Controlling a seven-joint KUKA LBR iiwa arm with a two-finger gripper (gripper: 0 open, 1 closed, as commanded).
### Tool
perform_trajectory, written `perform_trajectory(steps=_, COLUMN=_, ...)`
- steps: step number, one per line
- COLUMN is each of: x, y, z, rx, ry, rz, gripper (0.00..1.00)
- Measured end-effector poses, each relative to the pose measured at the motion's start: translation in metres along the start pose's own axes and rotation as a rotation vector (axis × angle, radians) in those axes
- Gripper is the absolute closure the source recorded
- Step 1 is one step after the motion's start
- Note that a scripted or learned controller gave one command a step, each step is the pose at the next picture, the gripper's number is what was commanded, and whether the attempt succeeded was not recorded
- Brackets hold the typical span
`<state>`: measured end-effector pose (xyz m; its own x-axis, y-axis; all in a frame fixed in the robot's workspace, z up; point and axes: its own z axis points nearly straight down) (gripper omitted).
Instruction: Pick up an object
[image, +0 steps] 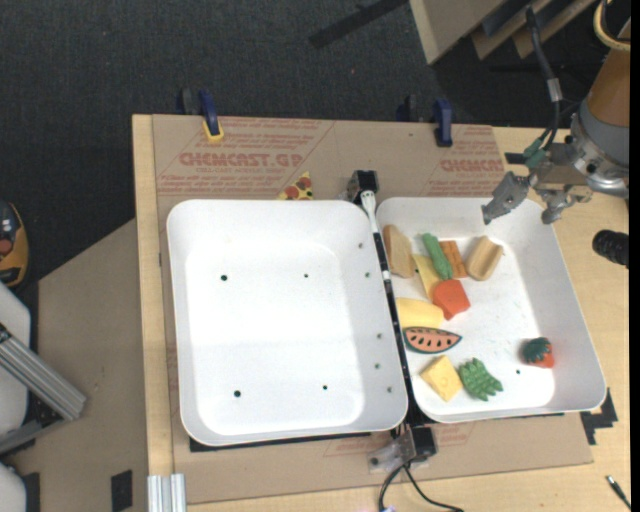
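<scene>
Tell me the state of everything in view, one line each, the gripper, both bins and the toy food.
Gripper: open, holding nothing, above the right bin's far edge.
Left bin: no items in it.
Right bin: holds all the toy food.
Watermelon slice: lying flat.
Bread piece: on its side, apart from the pile.
Strawberry: alone by the right wall.
Green leafy piece: touching the yellow wedge.

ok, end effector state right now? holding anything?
End effector: open, holding nothing; it sits above the far edge of the right bin, apart from the toy food.
</scene>
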<state>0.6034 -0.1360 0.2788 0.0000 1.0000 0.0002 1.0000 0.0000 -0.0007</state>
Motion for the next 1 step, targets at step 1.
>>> perform_trajectory(steps=1, x=0.0171, y=-0.0632, z=0.1319, rx=0.016, ry=0.005, rz=0.001, gripper=0.00)
